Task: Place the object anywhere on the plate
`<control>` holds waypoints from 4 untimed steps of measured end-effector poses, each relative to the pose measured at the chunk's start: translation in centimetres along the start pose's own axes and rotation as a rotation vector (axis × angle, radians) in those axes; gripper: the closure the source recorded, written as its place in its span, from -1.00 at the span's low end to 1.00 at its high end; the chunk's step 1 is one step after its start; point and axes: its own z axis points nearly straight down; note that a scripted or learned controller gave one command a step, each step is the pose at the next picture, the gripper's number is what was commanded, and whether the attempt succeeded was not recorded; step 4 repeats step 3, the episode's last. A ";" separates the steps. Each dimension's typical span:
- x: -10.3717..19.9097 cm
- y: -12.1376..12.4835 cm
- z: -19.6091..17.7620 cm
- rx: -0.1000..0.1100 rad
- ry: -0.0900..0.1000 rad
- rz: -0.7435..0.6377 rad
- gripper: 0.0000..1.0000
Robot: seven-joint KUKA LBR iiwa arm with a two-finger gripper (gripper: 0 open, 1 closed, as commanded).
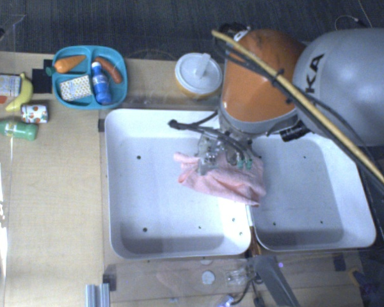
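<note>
At the far left of the wooden bench (51,203), a small group of toy food items (16,104) is noted, and just right of it a blue, sectioned plastic plate (118,75) already carrying several toy pieces. A white lidded cup (197,73) stands behind the bins. The left white bin (141,203) holds most of a crumpled pink cloth (224,183), whose right portion is draped over the shared rim towards the right white bin (320,197). The two-finger gripper (221,155) is seen directly above the cloth's upper edge, at or very near the fabric; how far the fingers are parted, and whether any fabric is pinched, cannot be told from this angle. The cloth is judged light, soft and limp, not fragile, and likely to sag, trail and snag on the rim when lifted. A raised fold near the bunched middle is judged the best hold, since a flat edge offers little to pinch. The plate lies well apart, up and to the left.
</note>
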 end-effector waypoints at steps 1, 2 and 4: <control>1.5 4.8 -1.2 0.000 0.000 0.002 1.00; 3.5 9.6 -0.6 -0.001 0.000 0.001 1.00; 3.5 9.6 -0.6 -0.001 0.000 0.001 -1.00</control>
